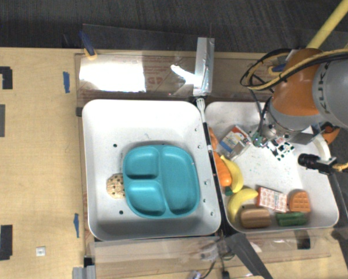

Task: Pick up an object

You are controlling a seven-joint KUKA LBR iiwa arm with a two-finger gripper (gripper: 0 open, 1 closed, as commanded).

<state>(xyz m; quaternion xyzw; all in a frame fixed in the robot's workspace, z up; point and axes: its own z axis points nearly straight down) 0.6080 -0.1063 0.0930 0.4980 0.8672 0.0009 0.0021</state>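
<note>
The things to be picked lie in the right bin (331, 211), which fills the lower right of the frame. A small printed packet (235, 141) rests tilted in its upper left part, just beside the pincer (273, 141). Along the bin's left wall an orange carrot-like piece (222, 170) lies against a yellow banana (235, 176), and a second banana (239, 200) curves below them. Along the bin's lower edge sit a brown hot-dog-like toy (255, 217), a small pink printed box (271, 199), a round waffle-like piece (299, 201) and a green piece (292, 218), all close together or touching. The pincer hangs low over the upper middle of this bin, with black-and-white checkered markings near its tip; whether it is spread or closed cannot be told from this slant, and nothing is seen between its tips. Above it the grey arm (337, 92) with its orange band (296, 92) enters from the right edge of the frame, with yellow and black cables looping at the upper right. The left bin (98, 156) takes the centre of the frame and carries a teal divided plate (160, 180) with three compartments, and a speckled cookie (115, 185) touches the plate's left rim. Both bins stand on the cardboard-covered desk (28, 156), which stretches to the left edge with black and blue tape marks on it.
</note>
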